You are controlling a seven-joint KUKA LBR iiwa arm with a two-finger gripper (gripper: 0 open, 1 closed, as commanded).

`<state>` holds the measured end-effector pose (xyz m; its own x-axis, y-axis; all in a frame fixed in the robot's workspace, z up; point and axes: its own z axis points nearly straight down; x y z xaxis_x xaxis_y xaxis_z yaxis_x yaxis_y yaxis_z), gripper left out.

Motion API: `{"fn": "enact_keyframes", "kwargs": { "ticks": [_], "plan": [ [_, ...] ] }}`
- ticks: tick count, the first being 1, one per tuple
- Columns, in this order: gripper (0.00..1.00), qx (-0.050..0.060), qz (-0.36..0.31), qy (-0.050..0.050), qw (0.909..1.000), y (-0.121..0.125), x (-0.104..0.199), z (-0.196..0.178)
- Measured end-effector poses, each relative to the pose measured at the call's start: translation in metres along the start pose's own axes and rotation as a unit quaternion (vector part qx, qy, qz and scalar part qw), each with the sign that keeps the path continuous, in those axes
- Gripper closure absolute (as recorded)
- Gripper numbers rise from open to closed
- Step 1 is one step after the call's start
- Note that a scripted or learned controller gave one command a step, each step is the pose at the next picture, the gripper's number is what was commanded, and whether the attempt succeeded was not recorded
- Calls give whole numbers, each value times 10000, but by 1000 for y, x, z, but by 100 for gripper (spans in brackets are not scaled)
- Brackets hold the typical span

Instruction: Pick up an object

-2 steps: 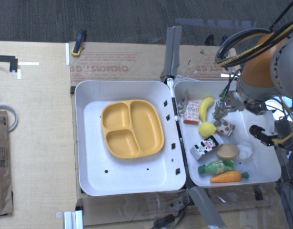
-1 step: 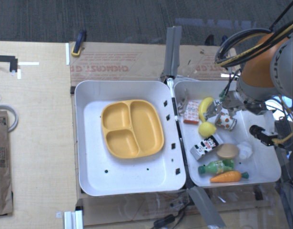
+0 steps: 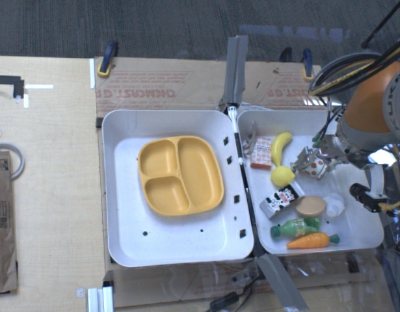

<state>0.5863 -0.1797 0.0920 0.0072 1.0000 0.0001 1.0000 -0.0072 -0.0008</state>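
Reaching in from the right, with the gripper [image 3: 309, 159] low over the middle of the right bin [image 3: 375, 239], just right of the lemon [image 3: 283, 175] and right up against a small red-and-white object [image 3: 318, 168]. Probably the chosen target, being the one item at the tool itself. Impossible to tell whether open or closed, or whether anything is really gripped. Crowded around: banana [image 3: 280, 147] and red packet [image 3: 259, 151] on the far left side, black-and-white carton [image 3: 281, 200] and tan round piece [image 3: 310, 207] nearer, green bottle [image 3: 296, 227] and carrot [image 3: 309, 240] along the near wall. Little room, so a risk of nudging the lemon. In the left bin [image 3: 121, 239], a yellow divided plate [image 3: 180, 174], well apart. Both bins white and smooth, set on cardboard [image 3: 167, 83] held by blue clamps [image 3: 108, 57] on a pale wooden bench [image 3: 43, 142]; dark floor beyond
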Motion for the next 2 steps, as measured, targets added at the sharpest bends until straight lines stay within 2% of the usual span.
{"fn": "enact_keyframes", "kwargs": {
  "ticks": [1,2],
  "plan": [
    [100,-6,19,-4,10000,0,-1,-9],
    [100,-1,-288,-9,9996,-6,21,-123]
  ]
}}
